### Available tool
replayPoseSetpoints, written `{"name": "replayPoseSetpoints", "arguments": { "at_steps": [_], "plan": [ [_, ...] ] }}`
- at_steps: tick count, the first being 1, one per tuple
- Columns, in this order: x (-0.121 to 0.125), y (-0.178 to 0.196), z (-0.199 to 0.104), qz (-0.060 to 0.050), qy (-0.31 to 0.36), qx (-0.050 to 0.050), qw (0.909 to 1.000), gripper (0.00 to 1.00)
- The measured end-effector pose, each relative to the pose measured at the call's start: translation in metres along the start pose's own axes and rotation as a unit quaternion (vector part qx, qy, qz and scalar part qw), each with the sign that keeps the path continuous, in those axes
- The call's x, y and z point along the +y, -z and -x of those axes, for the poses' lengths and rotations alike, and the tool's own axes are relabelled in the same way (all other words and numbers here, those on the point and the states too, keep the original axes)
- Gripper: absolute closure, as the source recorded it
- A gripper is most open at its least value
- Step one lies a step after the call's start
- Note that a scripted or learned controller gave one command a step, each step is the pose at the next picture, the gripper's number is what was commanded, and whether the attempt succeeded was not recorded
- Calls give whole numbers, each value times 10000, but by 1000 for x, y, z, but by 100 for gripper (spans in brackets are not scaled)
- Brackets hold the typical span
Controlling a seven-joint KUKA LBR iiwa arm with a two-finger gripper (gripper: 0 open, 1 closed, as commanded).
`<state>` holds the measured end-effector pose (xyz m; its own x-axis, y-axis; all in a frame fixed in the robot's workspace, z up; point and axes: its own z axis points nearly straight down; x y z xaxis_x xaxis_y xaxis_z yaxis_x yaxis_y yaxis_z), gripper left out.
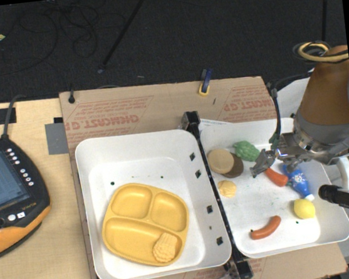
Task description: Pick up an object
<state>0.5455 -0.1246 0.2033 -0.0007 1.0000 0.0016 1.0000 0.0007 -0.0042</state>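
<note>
Over the right bin (338, 235), the end effector (267, 161) hangs with an indeterminate finger state beside the orange carrot (277, 177), judged light, rigid, smooth, best gripped across its middle.

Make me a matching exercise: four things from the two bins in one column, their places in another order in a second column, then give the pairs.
Things:
1. ear of corn
2. lemon
3. sausage
4. green vegetable

Places:
A. right bin, far side, next to the brown cylinder
B. right bin, near side, left of the lemon
C. left bin, in a compartment of the yellow divided plate
D. right bin, near its right edge, below the blue bottle

Pairs: 1-C, 2-D, 3-B, 4-A
</note>
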Motion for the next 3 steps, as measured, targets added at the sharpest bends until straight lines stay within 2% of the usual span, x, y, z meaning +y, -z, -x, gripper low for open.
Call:
{"name": "replayPoseSetpoints", "arguments": {
  "at_steps": [1,2,3],
  "plan": [
    [-13,-98,76,74,33,15,10000,0],
    [59,-115,34,40,31,-4,10000,0],
    [28,-112,78,47,54,101,9999,0]
  ]
}}
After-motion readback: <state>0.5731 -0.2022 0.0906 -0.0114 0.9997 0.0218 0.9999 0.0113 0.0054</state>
